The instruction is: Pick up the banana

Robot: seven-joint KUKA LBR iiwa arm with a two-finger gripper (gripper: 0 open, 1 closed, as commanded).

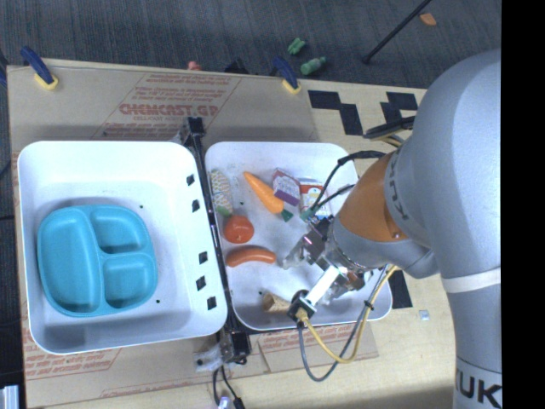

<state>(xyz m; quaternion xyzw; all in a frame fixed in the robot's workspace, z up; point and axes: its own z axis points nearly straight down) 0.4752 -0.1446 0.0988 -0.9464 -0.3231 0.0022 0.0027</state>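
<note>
Pale tan banana (pixel 272 300) lying by right bin's front wall

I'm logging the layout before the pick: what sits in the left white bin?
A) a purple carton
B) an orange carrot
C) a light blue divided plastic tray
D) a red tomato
C: the light blue divided plastic tray lies in the left white bin, while the small food items lie in the right white bin beside it.
</note>
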